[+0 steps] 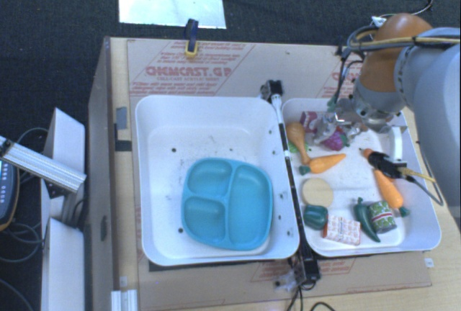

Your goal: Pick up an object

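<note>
A blue divided plate (227, 204) lies in the left white bin (162, 122), toward its front right corner. At the tabletop's (216, 68) back edge stands a small yellow-and-black clamp (191, 38).

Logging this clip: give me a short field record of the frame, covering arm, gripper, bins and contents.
arm: reaches in from the right, over the right bin
gripper: low at the bin's far end, at a purple item; grasp not discernible
left bin: holds a blue divided plate
right bin contents: two carrots, round tan disc, green pepper, red-and-white packet, green packet
task state: nothing visibly lifted
</note>
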You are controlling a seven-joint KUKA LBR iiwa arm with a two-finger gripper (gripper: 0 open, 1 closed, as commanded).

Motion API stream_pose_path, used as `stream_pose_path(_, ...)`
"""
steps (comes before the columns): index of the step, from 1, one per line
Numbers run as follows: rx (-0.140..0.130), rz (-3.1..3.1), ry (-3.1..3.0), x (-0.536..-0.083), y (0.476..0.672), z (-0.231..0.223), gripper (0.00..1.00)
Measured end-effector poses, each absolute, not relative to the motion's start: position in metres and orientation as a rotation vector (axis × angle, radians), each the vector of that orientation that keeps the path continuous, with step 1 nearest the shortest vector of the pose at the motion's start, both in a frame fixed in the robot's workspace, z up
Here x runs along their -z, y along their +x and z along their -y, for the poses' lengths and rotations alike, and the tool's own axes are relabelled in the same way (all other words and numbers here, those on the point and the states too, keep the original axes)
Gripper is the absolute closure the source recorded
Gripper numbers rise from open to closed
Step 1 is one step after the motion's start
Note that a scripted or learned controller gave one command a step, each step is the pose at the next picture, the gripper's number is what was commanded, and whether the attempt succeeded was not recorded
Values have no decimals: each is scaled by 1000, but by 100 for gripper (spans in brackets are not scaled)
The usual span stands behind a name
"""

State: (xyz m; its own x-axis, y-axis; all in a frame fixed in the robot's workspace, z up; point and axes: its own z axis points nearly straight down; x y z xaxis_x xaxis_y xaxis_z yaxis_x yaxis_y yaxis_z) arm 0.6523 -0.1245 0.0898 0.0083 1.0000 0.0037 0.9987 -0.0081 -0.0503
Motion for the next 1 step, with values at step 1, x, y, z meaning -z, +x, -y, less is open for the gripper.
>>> stream_pose_path(1, 7, 2229, -2218, -186, 616, 44, 100)
